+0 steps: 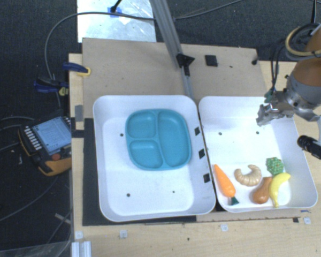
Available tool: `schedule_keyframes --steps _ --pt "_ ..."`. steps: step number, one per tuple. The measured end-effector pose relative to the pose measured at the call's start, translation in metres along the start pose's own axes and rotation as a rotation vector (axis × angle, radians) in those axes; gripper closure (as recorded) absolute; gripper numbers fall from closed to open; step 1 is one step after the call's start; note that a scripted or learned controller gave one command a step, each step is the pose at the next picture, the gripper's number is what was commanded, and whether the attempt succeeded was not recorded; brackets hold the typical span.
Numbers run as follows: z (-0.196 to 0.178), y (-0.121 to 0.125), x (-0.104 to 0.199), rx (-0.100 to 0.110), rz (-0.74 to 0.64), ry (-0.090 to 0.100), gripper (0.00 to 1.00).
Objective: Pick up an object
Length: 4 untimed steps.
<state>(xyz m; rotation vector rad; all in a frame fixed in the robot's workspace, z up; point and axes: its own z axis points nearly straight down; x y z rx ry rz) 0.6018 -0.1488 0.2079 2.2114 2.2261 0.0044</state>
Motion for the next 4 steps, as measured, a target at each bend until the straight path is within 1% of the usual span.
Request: schedule_keyframes --steps 1,2,3,4 --pt "-0.012 -0.013 0.058 0.002 -0.003 0.002 1.0" --pt "-0.022 -0.018 0.116 0.003 -0.005 0.003 1.0" --pt "-0.03 -0.031 0.174 0.004 -0.005 0.004 1.0" --pt "-0.027 -0.051 0.221 0.005 -0.004 0.003 1.0"
